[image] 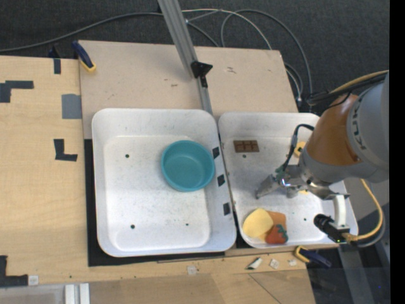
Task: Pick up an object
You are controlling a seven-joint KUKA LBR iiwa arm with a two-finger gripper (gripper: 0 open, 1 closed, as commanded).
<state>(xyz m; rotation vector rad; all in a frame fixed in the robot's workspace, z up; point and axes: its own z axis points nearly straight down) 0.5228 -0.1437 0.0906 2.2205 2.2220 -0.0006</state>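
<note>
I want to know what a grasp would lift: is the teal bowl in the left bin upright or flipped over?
Upright. The teal bowl shows its open mouth and inner floor to the camera above, with its rim around them, and nothing shows inside it.

- No word, label, brand or number can be read anywhere on the bench — nothing legible.
- The brown block [246, 146], in the right bin [266, 122] just right of the blue bowl [187, 164], carries a grid of squares but no lettering.
- Dark tape pieces [61, 149] on the wooden board [38, 170], well left of the blue bowl, form shapes — not letters.
</note>
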